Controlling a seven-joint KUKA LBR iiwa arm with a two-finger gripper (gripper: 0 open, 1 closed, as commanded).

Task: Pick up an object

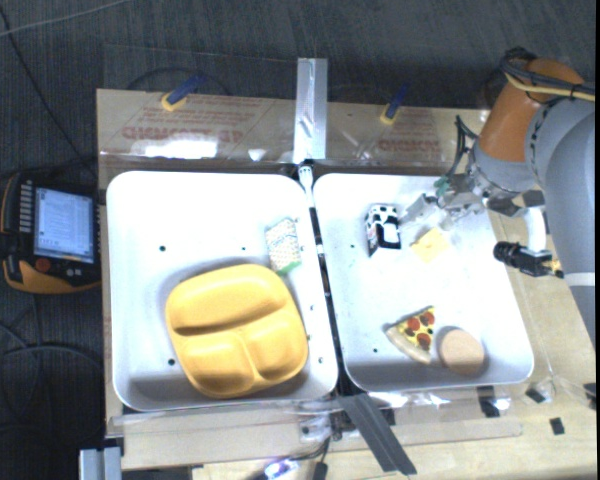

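In the right bin [500, 298], a black-and-white object [382, 227] lies near the far left. To its right is a pale yellow flat piece [430, 245]. Toward the front lie a toy pizza slice [414, 333] and a tan round piece [461, 349]. My gripper [432, 206] hangs low over the far part of this bin, just above the pale yellow piece and right of the black-and-white object. Nothing is visibly held. The orange band [510, 118] of the arm rises behind it.
The left bin [140, 228] holds a large yellow divided tray [237, 326] and a small green-and-white packet [283, 244] by the dividing wall. A handheld pendant [50, 230] sits left of the bench. A metal post [311, 108] stands behind the bins.
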